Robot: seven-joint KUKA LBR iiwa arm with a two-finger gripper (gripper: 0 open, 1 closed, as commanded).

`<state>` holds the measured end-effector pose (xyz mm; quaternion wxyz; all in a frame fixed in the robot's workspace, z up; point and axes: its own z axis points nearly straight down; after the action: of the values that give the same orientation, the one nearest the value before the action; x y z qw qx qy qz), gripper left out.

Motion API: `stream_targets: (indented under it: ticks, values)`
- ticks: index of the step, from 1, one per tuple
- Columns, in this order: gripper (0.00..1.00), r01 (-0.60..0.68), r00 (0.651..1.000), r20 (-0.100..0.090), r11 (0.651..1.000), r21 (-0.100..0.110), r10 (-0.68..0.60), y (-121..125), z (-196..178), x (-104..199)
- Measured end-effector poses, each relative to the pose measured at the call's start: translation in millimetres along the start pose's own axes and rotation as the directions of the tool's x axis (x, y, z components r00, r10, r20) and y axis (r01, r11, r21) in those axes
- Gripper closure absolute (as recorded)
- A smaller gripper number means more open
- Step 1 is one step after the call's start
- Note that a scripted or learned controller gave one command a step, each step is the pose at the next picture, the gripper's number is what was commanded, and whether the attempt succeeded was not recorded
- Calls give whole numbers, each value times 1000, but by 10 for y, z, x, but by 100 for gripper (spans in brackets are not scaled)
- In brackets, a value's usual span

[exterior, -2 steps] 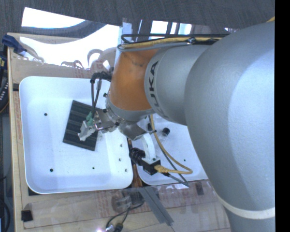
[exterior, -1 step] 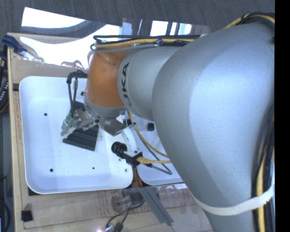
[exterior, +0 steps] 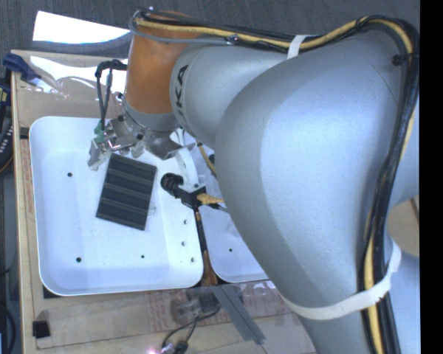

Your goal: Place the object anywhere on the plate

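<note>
Gripper (exterior: 103, 147) sits at upper left of frame over left bin (exterior: 59, 257); finger state: cannot tell. Dark ribbed rectangular object (exterior: 125, 192) lies flat in bin, just below gripper.

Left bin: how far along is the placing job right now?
Nothing looks done yet. A dark ribbed block lies flat on the floor of the left bin, and I cannot make out a plate. In hand: the gripper sits at the block's upper end; whether it grips is unclear. Left: lifting the block and placing it.
</note>
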<state>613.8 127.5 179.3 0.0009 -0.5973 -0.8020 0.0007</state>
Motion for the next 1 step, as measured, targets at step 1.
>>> stream_targets:
  ticks: [1]
  values:
    - [0,-177,984,0,984,-1,177,-102,-1216,835]
